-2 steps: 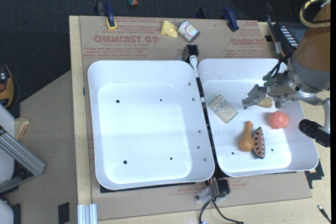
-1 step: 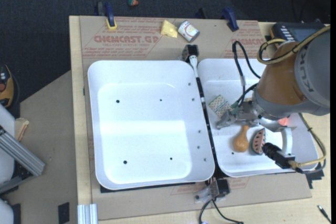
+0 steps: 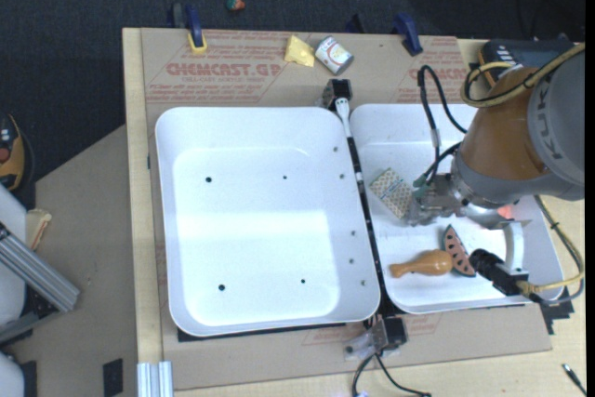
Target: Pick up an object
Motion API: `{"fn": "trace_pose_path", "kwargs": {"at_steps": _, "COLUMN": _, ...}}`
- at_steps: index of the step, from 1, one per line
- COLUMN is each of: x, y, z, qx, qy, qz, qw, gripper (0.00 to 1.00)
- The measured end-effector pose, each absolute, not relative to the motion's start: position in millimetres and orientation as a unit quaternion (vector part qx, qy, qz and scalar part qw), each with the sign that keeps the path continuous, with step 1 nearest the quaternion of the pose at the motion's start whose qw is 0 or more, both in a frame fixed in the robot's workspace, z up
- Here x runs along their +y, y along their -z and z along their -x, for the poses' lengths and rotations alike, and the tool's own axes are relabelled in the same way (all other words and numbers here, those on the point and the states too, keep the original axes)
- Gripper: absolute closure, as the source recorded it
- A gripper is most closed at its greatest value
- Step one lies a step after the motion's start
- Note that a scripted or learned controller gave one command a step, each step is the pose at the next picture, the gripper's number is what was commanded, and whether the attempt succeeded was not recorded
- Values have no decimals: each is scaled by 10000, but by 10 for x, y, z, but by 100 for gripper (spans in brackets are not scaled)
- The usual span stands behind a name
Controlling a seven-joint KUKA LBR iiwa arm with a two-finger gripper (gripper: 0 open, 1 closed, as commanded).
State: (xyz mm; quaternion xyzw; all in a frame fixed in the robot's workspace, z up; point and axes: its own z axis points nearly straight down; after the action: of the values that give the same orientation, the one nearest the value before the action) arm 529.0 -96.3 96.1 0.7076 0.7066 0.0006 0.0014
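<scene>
White plastic makes up the two shallow bins, the left bin (image 3: 251,228) and the right bin (image 3: 400,130), which sit touching side by side on the brown counter (image 3: 279,74). The grey arm (image 3: 502,135), with its orange band, reaches over the right bin from the right. Its hand (image 3: 426,200) is low over the middle of that bin, and from this angle I cannot tell whether it is apart or together, or whether it grips anything.

Three loose things lie in the right bin. A small patterned square (image 3: 390,189) lies tilted just left of the hand, close to the wall shared with the left bin, and may be touching the hand. A tan pear-shaped toy (image 3: 423,266) lies on its side near the bin's front edge, its narrow end pointing left. Just beside its thick end sits a dark red wedge (image 3: 456,252), which looks like a toy watermelon slice.

Behind the bins, on the counter, a yellow scrap (image 3: 299,51) and a small pale box (image 3: 333,56) lie next to each other. A blue clamp (image 3: 195,25) grips the counter's back edge.
</scene>
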Motion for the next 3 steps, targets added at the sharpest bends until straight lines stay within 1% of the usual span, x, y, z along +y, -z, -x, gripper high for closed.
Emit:
{"fn": "trace_pose_path", "kwargs": {"at_steps": 1, "x": 238, "y": -1907, "z": -5511, "qx": 7121, "qy": -60, "qz": -7020, "qw": 26, "gripper": 100}}
{"fn": "trace_pose_path", "kwargs": {"at_steps": 2, "x": 1614, "y": -1927, "z": -5908, "qx": 7119, "qy": -43, "qz": -7023, "qw": 5, "gripper": 100}}
{"fn": "trace_pose_path", "kwargs": {"at_steps": 3, "x": 2297, "y": -2254, "z": -6245, "qx": 7097, "qy": -41, "qz": -7045, "qw": 13, "gripper": 100}}
